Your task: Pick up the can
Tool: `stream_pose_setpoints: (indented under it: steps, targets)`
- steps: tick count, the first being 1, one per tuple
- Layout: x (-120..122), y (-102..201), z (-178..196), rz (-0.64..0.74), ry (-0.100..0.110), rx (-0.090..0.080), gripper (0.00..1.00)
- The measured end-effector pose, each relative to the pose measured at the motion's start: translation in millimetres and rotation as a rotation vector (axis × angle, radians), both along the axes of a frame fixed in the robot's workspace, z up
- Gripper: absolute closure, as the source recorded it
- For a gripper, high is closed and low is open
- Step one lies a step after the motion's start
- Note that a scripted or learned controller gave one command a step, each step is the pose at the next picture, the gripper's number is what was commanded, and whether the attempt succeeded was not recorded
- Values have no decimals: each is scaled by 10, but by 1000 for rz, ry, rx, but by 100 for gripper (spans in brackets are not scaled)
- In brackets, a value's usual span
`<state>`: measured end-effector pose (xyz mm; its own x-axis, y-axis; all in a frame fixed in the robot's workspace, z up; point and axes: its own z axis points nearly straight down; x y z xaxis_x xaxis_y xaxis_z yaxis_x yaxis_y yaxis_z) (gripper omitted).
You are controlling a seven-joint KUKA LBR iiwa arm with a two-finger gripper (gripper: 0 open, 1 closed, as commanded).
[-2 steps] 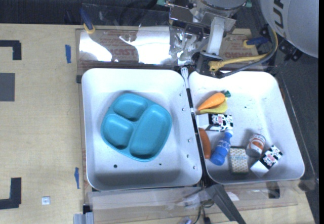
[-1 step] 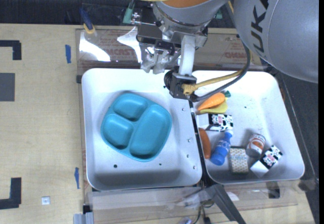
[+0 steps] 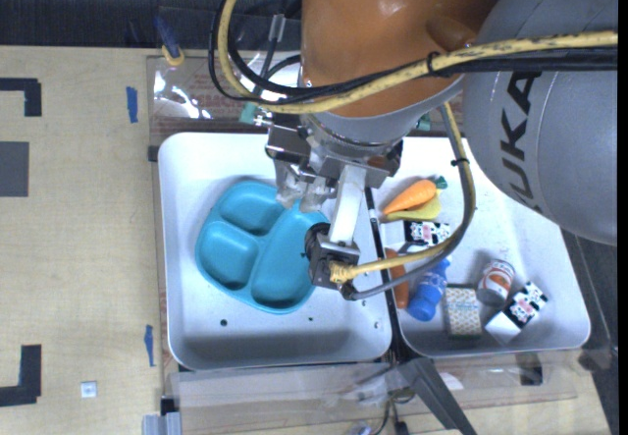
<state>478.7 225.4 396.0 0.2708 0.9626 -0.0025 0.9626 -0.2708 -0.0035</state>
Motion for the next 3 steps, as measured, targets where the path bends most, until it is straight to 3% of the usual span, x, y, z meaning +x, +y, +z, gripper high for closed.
stream_pose_setpoints:
  steps: [1,2,3]
  targets:
    - [1,-2,1,-1,0,0,0]
    - [262,-126,388,397,-5,2,0]
    - [57,-73,-661,741,-1,3,0]
